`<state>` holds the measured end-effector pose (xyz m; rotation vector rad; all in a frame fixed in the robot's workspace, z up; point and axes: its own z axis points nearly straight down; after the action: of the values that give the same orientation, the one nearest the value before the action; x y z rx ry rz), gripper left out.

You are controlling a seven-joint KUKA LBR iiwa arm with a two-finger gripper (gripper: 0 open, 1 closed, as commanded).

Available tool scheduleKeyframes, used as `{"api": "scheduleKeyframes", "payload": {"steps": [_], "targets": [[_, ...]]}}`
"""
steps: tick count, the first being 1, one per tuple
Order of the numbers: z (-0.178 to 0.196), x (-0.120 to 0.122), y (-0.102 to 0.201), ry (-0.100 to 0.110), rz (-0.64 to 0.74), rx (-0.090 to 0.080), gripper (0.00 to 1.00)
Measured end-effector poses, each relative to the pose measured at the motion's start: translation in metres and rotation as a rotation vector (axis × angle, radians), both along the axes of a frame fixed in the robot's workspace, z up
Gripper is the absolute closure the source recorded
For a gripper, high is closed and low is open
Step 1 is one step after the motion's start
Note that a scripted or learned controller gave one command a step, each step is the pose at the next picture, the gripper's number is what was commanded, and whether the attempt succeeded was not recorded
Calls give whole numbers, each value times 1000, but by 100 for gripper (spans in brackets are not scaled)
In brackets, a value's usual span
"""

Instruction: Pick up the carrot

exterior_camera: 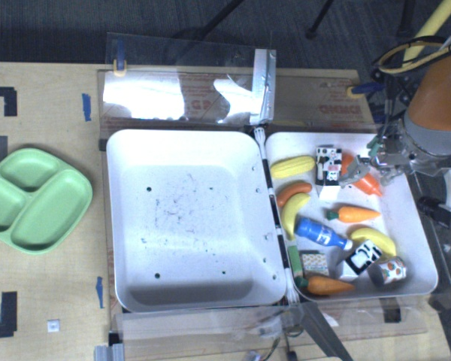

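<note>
An orange carrot (357,214) with a small green top lies in the middle of the right bin (425,235), pointing right. A second, darker carrot (329,284) lies along that bin's front edge. My gripper (379,156) hangs over the bin's back right corner, above and to the right of the first carrot and apart from it. A small orange piece (368,184) lies just below the gripper. The grey arm with its orange band (436,100) hides the gripper's upper part.
The right bin is crowded: yellow bananas (292,167) (376,239), a blue bottle (321,234), a black-and-white block (328,164) and a round toy (389,271). The left bin (188,216) sits beside it. A green divided plate (34,198) rests far left.
</note>
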<state>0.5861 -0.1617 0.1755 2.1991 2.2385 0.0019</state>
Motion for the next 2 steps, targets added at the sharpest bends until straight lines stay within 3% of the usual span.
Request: {"api": "scheduleKeyframes", "payload": {"steps": [1, 2], "targets": [[-13, 11, -26, 1, -265, 0, 0], [-38, -33, -3, 6, -309, 3, 0]]}}
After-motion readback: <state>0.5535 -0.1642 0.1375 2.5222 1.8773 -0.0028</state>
